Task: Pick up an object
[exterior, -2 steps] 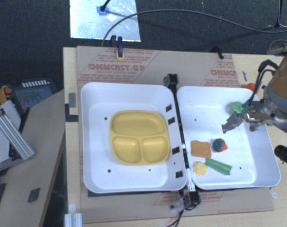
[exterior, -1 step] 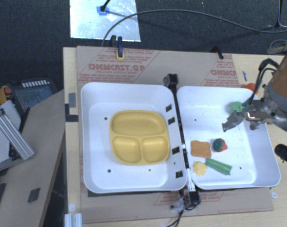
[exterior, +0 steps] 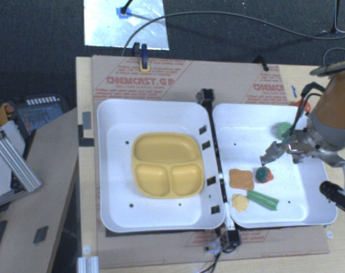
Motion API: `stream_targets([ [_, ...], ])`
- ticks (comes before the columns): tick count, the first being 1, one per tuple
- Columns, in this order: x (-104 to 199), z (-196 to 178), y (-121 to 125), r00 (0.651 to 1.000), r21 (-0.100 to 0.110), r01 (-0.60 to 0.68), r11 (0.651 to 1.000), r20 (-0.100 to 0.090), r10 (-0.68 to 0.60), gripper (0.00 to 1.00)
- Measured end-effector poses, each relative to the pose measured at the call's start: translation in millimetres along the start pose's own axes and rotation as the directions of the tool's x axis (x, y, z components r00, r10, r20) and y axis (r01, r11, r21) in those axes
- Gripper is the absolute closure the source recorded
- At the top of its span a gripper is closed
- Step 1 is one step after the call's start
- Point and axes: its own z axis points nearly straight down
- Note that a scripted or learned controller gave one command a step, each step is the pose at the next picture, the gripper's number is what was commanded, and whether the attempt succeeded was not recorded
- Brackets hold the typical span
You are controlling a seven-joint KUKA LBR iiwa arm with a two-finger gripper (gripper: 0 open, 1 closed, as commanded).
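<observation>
I am reaching in from the right over the right bin [exterior: 317,212], with my gripper [exterior: 273,153] hanging above the bin's middle. My fingers [exterior: 270,155] are pointing left and down toward the bin floor; I cannot tell from this angle whether they are spread or closed, and nothing is showing between them.

The candidate objects are lying in the right bin. A small round object [exterior: 265,174], teal with red, is sitting just near of my fingertips and apart from them. An orange flat piece [exterior: 241,178] is lying to its left. A yellow lump [exterior: 239,202] is resting near of the orange piece, close to the bin's left wall. A green elongated piece [exterior: 262,199] is lying at a slant just right of the yellow lump. A light green object [exterior: 283,130] is sitting at the far side of the bin, partly hidden behind my wrist.

The left bin [exterior: 113,152] is carrying a yellow divided tray [exterior: 165,164] at its centre.
</observation>
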Motion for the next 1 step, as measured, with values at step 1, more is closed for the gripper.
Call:
stream_targets([
  [1,4.4,62.0,-2.9,1.000,0.003,0.000,1.000,-0.001,0.000,0.00],
])
